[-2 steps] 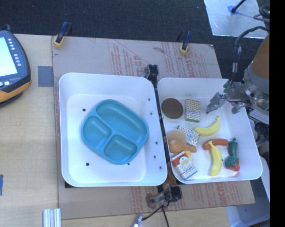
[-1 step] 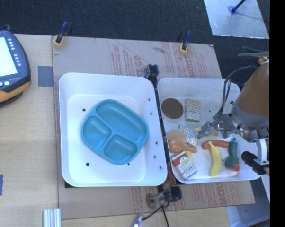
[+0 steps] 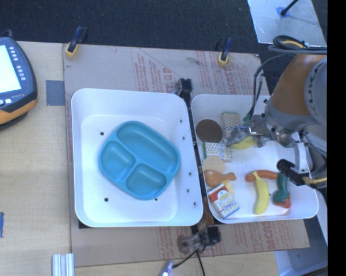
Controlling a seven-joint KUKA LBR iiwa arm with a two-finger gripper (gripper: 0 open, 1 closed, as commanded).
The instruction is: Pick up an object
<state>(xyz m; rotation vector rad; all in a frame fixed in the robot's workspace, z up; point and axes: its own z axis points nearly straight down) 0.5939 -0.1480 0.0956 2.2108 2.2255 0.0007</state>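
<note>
Because the arm (image 3: 296, 94) leans in over the right bin (image 3: 311, 211) with its pincer (image 3: 242, 135) low near the bin's upper middle, the step in hand looks like a descent onto one of the toy foods there. The pincer sits just above a small yellow piece (image 3: 243, 144), perhaps a banana, beside a patterned cloth square (image 3: 230, 121) and a brown disc (image 3: 208, 130); whether it is released or clenched I cannot tell, since the wrist hides it. Nothing is visibly gripped. Other candidates lie nearby: a larger yellow banana (image 3: 261, 194), an orange carrot-like piece (image 3: 263, 175), a juice carton (image 3: 223, 202) and a tan wooden spoon shape (image 3: 216, 171). The left bin (image 3: 81, 154) carries a blue divided plate (image 3: 139, 160). To do this well, the pincer should centre over the yellow piece's narrow width, go down close to the bin floor, and avoid catching the cloth edge, which could drag along or spoil the grip.
</note>
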